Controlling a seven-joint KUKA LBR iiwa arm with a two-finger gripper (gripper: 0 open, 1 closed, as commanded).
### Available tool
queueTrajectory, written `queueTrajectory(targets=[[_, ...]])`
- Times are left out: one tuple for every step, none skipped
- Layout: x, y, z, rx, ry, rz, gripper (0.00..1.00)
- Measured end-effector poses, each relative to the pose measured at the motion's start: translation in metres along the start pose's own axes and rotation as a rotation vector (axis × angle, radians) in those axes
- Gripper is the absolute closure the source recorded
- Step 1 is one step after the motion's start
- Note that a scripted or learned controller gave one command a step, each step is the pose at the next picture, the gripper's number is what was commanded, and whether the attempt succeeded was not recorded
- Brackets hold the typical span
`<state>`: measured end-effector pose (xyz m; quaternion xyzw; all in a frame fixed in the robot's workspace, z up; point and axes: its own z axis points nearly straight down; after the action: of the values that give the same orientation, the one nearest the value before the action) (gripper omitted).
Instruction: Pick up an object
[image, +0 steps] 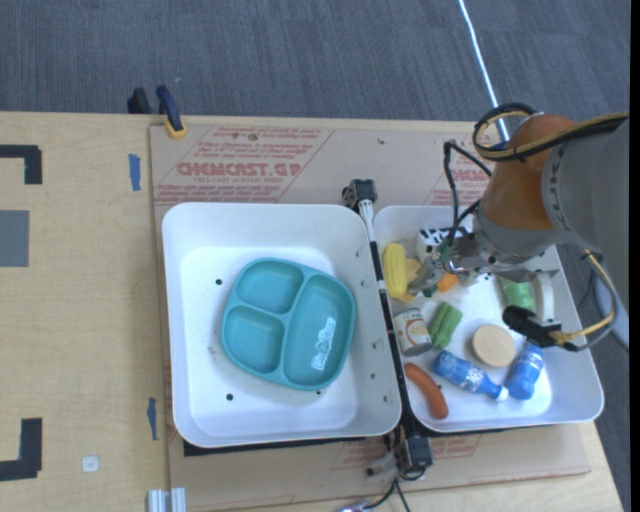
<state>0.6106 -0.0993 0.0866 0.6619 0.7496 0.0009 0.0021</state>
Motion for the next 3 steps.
queueTrajectory(targets=[[0.0, -0.002, -0.008, 0.009, 0.002, 0.002, 1.0], [-0.002, -0.012, -0.123, 0.003, 0.001, 0.209, 1.0], [-0.002, -0.013, -0.123, 0.004, 0.001, 0.209, 0.0]])
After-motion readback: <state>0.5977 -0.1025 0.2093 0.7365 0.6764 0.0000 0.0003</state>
